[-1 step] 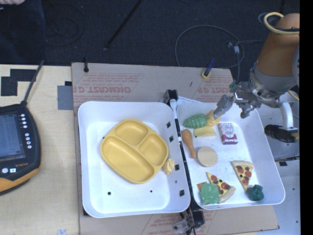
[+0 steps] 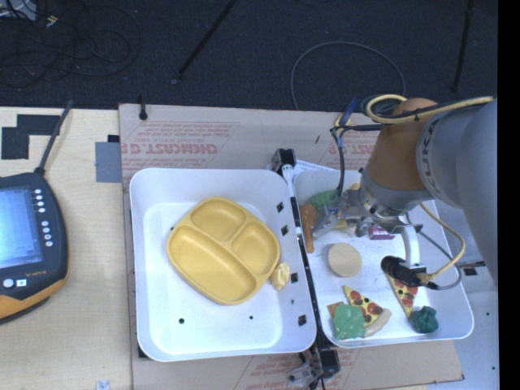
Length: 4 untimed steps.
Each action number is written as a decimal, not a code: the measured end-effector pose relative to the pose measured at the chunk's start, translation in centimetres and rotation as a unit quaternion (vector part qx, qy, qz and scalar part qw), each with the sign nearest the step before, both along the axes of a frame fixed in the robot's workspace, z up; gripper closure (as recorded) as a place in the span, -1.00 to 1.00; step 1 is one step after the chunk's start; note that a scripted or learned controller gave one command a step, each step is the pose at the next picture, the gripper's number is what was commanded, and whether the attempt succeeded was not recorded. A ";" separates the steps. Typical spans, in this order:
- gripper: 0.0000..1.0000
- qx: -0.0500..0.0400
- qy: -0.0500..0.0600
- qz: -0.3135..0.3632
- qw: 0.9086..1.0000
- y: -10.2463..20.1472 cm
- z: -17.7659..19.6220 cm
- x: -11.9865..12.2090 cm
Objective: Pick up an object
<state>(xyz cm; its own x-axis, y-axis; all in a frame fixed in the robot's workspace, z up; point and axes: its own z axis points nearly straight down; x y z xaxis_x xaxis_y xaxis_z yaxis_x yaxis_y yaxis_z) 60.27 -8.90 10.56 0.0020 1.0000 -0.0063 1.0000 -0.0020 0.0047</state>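
Yellow tray [image 2: 223, 250] — possibly tan disc [image 2: 344, 260]

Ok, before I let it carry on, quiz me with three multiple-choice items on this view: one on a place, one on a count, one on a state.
1. Which bin holds the yellow plate? A left bin B right bin C neither
2. How many compartments has the plate? A one B three C five
3. How does the plate lie? A on edge B upside down C flat, face up

Answers: 1 A, it rests on the floor of the left bin. 2 B, ridges mark off three wells. 3 C, its wells open upward toward the camera.
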 end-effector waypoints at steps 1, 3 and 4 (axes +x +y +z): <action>-1.00 -0.002 0.012 0.001 1.000 -1.6 -1.7 3.9; -1.00 0.001 0.009 0.000 1.000 -2.0 -1.8 3.8; -1.00 -0.002 0.005 -0.001 1.000 0.2 -1.7 4.0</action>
<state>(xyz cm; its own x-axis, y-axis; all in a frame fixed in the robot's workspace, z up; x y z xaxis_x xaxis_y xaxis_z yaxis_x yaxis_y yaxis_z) 64.23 -8.73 8.86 0.0048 0.9999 -0.0104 1.0000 -0.0048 -0.0050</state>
